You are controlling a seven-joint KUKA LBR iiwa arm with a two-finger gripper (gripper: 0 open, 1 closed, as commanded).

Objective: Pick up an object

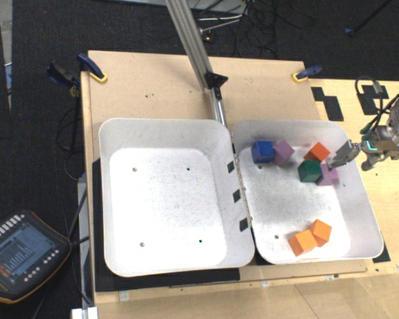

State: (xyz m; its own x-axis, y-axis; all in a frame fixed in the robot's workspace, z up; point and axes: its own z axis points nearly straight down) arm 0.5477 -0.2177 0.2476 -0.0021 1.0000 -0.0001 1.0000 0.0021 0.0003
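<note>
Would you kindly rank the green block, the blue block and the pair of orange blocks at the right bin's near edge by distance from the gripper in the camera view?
From the gripper, at the right bin's right rim:
1. Green block, just left of it.
2. Blue block, farther left, near the divide between the bins.
3. Pair of orange blocks, down at the near edge.

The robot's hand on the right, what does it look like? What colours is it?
The gripper is grey metal, small and boxy, ending in a slim grey finger. Behind it sits a chunkier grey and black wrist part with a little teal spot, and dark cables loop up from it. It is blurry, so finer markings cannot be made out.
</note>
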